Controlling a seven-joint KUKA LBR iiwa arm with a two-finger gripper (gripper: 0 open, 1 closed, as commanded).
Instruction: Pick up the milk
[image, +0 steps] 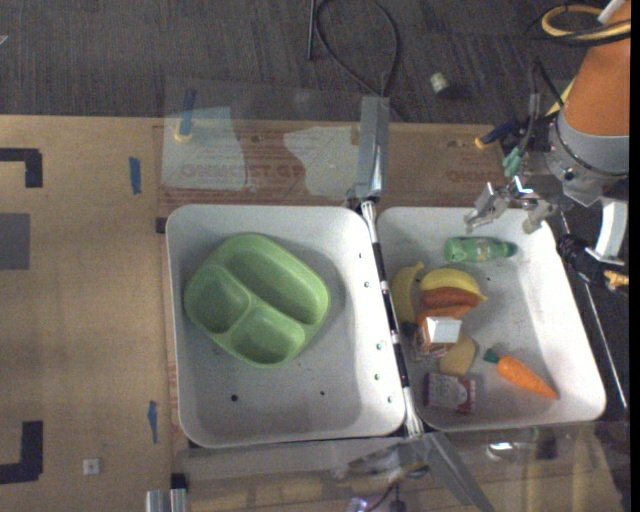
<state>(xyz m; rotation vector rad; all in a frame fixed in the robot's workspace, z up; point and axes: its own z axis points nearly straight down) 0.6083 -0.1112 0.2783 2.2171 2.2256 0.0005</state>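
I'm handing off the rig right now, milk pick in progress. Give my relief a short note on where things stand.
Gripper: above the right bin's far edge, holding nothing; can't tell open or shut.
Milk: small carton standing mid right bin, wedged among the banana, hot dog and a pale food piece.
Also there: green bottle near the gripper, carrot, red packet. Left bin holds a green tray.
Done: nothing yet; milk untouched.
Left: move over the milk, descend, grasp, lift.
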